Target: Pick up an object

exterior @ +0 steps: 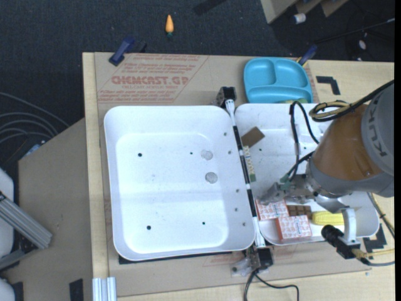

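Observation:
The grey arm with its orange band (341, 146) reaches down into the right bin (269, 121). My gripper (289, 192) sits low over the bin's front part, its fingers hidden under the wrist. Just below it lie a red-and-white patterned box (283, 218), a dark brown item (299, 211) and a yellow object (327, 218). A small brown cardboard piece (252, 136) lies further back in the same bin.
The left bin (125, 168) holds two small round clear discs (211, 178). A blue divided tray (277, 80) rests behind the right bin. Cables loop over the arm, and a black clip (226, 95) joins the bins at the back.

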`<action>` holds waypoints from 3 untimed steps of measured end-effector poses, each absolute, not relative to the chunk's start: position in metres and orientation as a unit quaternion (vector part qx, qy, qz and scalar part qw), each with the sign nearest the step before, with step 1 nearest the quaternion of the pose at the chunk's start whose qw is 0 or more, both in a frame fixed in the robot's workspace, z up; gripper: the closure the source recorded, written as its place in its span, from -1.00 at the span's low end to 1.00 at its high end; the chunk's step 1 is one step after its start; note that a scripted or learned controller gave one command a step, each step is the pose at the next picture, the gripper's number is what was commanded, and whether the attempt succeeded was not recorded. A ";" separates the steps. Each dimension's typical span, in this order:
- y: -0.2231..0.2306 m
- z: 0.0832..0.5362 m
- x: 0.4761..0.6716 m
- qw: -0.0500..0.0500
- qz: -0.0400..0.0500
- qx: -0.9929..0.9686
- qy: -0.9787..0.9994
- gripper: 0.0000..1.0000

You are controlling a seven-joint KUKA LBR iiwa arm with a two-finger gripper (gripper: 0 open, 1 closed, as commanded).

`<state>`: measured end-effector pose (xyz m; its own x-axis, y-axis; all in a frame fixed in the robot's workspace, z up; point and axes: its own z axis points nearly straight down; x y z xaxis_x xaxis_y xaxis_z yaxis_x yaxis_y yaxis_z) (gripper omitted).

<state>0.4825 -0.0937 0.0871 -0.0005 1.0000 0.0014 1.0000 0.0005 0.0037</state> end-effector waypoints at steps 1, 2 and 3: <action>-0.094 0.098 0.484 0.003 0.004 0.707 0.707 1.00; -0.049 0.240 0.480 0.000 0.000 0.707 0.707 1.00; -0.135 0.261 0.536 0.001 0.000 0.707 0.707 1.00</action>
<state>0.5362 -0.1347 0.2612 0.0007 1.0000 -0.0013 1.0000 -0.0007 0.0011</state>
